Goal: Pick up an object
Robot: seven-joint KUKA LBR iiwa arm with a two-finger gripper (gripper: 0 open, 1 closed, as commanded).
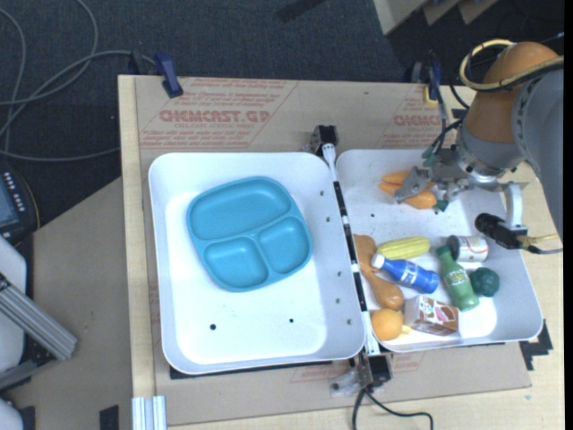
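Note:
My gripper (428, 189) is low at the back of the right bin (515, 316), right over an orange piece of toy food (419, 201). A second orange piece (392, 184) lies just to its left. Toward the front of the same bin lie a yellow corn cob (405, 248), a blue bottle (409, 274), a green bottle (457, 281), a dark green ball (486, 281), a small can (473, 249), a brown drumstick (374, 274), an orange fruit (387, 323) and a printed packet (437, 315). The gripper body hides how it meets the orange piece.
The left bin (179, 330) holds a blue divided plate (248, 232). The grey arm with its orange band (501, 106) comes in over the right bin's back right corner. A black clip (324, 138) sits where the bins meet at the back.

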